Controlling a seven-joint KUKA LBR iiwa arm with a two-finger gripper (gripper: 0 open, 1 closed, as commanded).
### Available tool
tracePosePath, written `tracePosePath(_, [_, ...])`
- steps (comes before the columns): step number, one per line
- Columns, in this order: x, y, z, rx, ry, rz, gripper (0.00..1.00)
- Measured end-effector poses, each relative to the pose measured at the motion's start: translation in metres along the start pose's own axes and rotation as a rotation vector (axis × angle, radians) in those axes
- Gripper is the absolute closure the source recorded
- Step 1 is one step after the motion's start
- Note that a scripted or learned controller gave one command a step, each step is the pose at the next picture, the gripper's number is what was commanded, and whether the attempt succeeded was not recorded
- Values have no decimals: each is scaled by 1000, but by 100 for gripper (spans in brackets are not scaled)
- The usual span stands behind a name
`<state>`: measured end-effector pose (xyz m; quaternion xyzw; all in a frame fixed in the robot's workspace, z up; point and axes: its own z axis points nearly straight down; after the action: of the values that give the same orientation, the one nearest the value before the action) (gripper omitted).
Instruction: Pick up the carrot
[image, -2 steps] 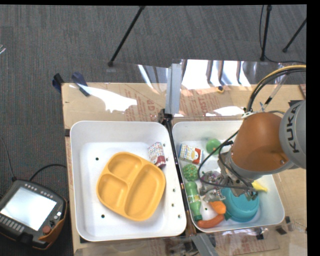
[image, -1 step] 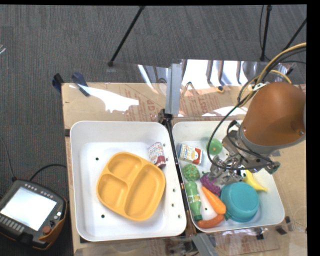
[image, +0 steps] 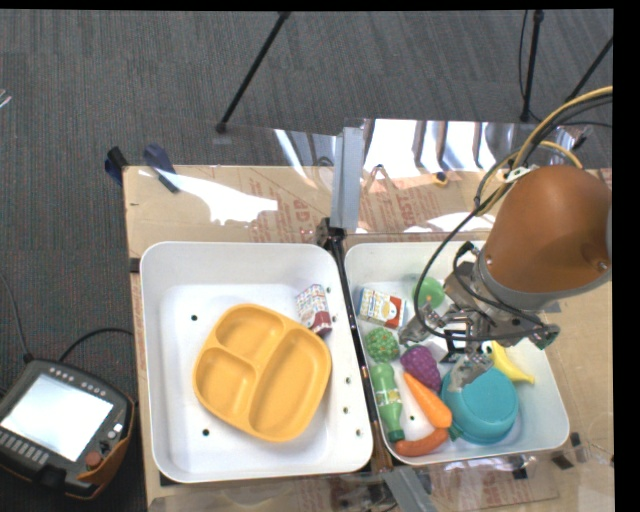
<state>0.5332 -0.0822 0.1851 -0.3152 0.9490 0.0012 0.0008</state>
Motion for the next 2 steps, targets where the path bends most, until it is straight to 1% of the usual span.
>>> tracePosePath(1, [32, -2, 80, 13, -9, 17, 0])
tracePosePath(2, [39, 9, 85, 30, -14, -91, 0])
